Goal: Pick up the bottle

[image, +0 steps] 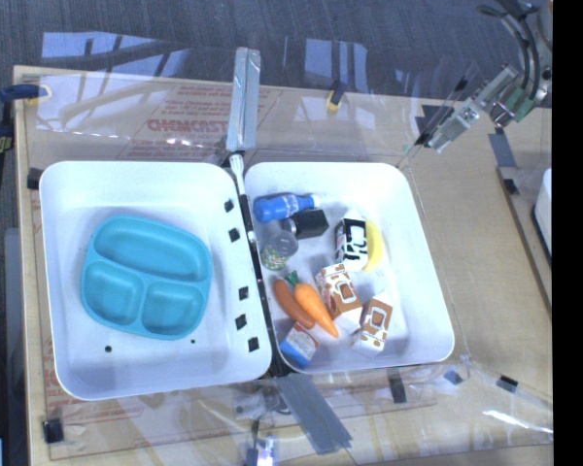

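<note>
— Where's the bottle (pixel 283 206)?
— Lying on its side at the back of the right bin (pixel 423 260), blue, just beside a black block (pixel 311 223) and above a clear jar (pixel 279 246).
— What else is in there?
— A carrot (pixel 305 306) and small cartons (pixel 339 290) nearer the front. The left bin (pixel 68 348) holds a blue divided plate (pixel 148 276).
— And the gripper (pixel 437 136)?
— Off beyond the right bin's far corner, over the table (pixel 486 250), well apart from the bottle. Its state I cannot tell.
</note>
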`<state>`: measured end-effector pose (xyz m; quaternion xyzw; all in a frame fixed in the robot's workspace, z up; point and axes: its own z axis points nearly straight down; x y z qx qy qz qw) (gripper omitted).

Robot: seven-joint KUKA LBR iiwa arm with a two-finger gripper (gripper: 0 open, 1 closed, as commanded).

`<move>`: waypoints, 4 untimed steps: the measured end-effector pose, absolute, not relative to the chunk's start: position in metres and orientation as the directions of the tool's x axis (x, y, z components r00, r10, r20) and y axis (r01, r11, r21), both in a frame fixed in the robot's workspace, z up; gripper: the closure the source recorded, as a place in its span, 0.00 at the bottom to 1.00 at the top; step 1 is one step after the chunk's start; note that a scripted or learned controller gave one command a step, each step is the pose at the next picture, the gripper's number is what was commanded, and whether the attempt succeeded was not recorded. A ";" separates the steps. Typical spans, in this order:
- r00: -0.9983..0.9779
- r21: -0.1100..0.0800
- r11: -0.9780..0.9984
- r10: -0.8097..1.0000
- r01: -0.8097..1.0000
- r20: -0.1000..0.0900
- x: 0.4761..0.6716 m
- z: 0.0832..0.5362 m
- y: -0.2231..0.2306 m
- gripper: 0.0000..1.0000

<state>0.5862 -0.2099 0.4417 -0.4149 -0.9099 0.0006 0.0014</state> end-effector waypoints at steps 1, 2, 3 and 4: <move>-0.120 -0.001 0.120 0.993 0.993 -0.002 0.585 0.442 -0.211 1.00; 0.285 -0.004 -0.285 0.958 0.958 -0.002 0.609 0.440 -0.211 1.00; 0.654 -0.003 -0.654 0.757 0.757 -0.003 0.613 0.441 -0.199 1.00; 0.810 -0.002 -0.810 0.586 0.586 -0.004 0.616 0.440 -0.205 1.00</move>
